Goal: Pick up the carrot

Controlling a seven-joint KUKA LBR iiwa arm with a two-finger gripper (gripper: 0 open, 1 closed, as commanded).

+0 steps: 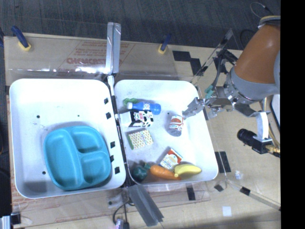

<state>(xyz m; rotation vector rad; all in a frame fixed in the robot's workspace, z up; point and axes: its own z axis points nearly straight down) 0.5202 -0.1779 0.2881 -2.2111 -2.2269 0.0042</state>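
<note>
The orange carrot (162,172) lies along the front wall of the right bin (208,142), its dark green top (139,171) pointing left. A yellow banana (188,170) touches its right end. My gripper (190,109) hangs over the bin's right side, well behind the carrot and just above and to the right of a small red-and-white can (176,124). Nothing is visibly held in it.
The right bin also holds a blue bottle with a green cap (141,106), a black-and-white carton (141,118), a patterned flat box (139,139) and a snack packet (170,159) just behind the carrot. A blue divided tray (76,157) lies in the left bin (28,99).
</note>
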